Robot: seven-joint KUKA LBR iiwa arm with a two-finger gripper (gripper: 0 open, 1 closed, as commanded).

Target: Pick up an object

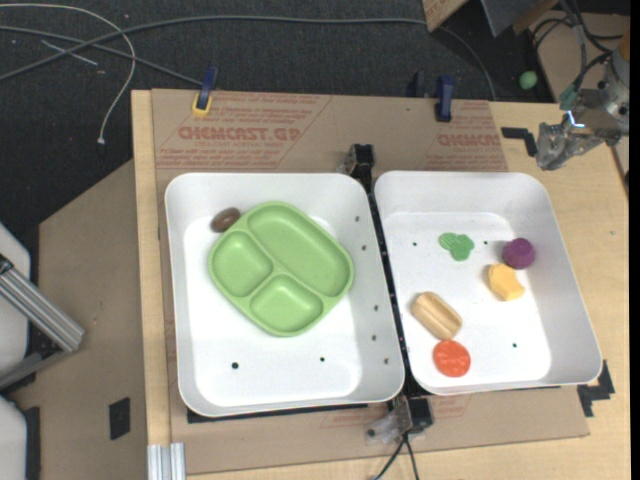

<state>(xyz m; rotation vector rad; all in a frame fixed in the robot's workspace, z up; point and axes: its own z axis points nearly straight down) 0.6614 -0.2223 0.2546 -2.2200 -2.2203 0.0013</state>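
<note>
The right bin (560, 308) holds several small items: a flat green piece (457, 245), a purple ball (518, 253), a yellow chunk (506, 282), a tan bread-like roll (436, 314) and a red round piece (451, 358). A green divided plate (281, 267) lies in the left bin (190, 298), with a small brown object (225, 219) beside its upper left rim. My gripper (556, 149) hangs beyond the right bin's far right corner, over the bench and apart from every item.
The bins sit on a cardboard sheet (250, 128) held by blue clamps (206, 89) at the back edge. Cables (80, 48) lie on the dark floor behind. Black brackets (361, 157) join the bins in the middle.
</note>
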